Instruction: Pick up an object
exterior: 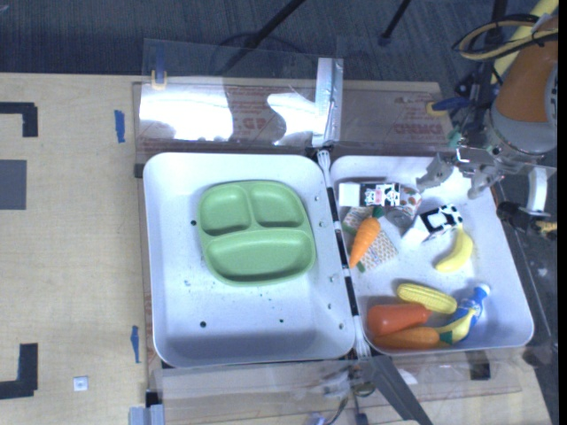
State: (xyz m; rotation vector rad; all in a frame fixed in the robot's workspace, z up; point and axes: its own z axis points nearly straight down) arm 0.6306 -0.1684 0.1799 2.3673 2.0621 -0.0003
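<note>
The right bin (509, 282) holds several toys. An orange carrot (362, 241) lies at its left, next to a small black-and-white carton (381, 195). A black-and-white block (439, 219) sits mid-bin, with a yellow banana (456, 251) just right of it. A yellow corn cob (426, 297), a red-orange pepper (400, 320) and a blue-and-yellow toy (470, 311) lie at the front. My gripper (457, 177) hangs over the bin's back right part, above the block. Its two fingers (432, 173) are spread apart and nothing is between them.
A green divided plate (255, 231) lies in the left bin (168, 264). A raised ridge (341, 255) separates the two bins. A clear wall (230, 113) stands behind them. Cables and the arm's body (527, 87) crowd the upper right.
</note>
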